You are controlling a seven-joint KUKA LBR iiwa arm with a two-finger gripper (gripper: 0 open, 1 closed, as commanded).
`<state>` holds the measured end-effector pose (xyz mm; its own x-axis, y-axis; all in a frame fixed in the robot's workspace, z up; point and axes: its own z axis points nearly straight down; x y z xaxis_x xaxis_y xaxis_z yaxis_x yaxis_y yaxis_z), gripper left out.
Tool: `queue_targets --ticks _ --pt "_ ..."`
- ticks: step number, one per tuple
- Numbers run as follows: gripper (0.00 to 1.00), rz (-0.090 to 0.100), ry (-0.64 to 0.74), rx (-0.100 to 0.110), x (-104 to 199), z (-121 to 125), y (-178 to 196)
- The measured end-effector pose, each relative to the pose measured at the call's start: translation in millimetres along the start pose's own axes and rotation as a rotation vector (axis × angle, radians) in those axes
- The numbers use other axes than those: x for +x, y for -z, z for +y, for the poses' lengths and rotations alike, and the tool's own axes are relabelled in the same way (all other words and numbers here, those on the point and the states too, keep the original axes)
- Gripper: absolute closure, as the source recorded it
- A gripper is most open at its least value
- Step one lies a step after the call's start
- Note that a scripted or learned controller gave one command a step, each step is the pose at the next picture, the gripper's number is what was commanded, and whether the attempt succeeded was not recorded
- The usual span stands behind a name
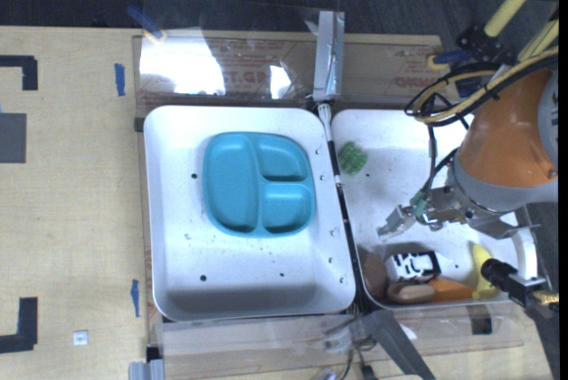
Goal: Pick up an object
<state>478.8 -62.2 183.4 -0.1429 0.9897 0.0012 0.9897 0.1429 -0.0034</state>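
Objects (415, 273) clustered at right bin (377, 152) near edge; gripper (397, 221) above them, open/closed state unclear.

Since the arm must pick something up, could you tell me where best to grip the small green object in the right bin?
Take the green object across its narrow width, from straight above. It lies alone on the right bin floor near the divider, so keep the fingers off that wall.
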Motion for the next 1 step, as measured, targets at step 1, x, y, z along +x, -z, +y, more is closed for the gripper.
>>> queue_targets --ticks 1 --pt "0.00 -0.002 0.023 -0.002 -51.2 -7.3 -82.4"
